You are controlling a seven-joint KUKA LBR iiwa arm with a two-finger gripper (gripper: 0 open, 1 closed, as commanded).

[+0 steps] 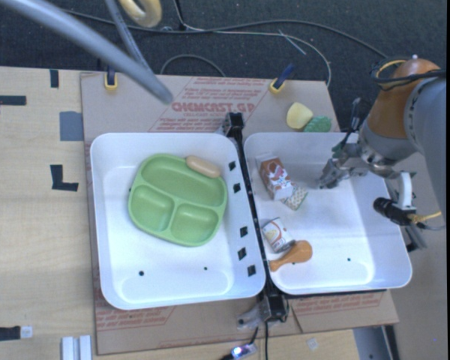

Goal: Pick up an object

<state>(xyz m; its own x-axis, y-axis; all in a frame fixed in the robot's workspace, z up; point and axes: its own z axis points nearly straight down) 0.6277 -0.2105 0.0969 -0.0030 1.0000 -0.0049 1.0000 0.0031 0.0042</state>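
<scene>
Gripper (331, 175) low over the right bin (375, 272), near its far right side; arm enters from the right, so it is placed to work this bin. Cannot tell the jaw state from this angle; nothing visibly between the fingers.

Candidate objects all lie left of the gripper, apart from it: a small red-and-white carton (273, 175) touching a pale patterned packet (294, 196); nearer the front, a small printed can (276, 234) just beside an orange drumstick-shaped toy (292, 255).

Left bin (112, 276) holds a green divided tray (178, 199) with a tan sausage-shaped piece (202, 166) on its far rim.

Judgement: carton and packet touching may foul a clean grasp; black divider (244, 201) crowds the can
</scene>
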